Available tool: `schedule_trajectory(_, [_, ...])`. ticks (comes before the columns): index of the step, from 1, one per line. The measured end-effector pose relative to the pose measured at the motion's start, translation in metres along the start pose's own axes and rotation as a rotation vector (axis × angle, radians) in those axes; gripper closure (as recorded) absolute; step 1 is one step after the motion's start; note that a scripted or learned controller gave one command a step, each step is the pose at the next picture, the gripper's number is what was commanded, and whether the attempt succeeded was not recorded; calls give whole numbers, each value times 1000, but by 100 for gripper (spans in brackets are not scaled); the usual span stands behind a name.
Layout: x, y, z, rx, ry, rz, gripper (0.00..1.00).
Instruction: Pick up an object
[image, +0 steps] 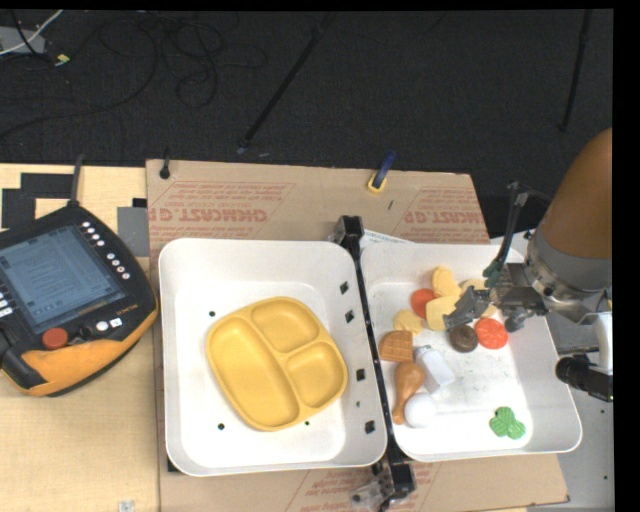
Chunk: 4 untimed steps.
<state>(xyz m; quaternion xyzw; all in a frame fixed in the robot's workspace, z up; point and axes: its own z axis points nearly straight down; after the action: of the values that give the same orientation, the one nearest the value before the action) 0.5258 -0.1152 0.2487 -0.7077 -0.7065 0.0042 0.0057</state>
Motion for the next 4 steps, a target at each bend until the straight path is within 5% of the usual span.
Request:
schedule_trajectory(1, [0,2,-6,-13,-2,-2,0])
schedule_trajectory(4, [-7,9,137,-8,0,-2,0])
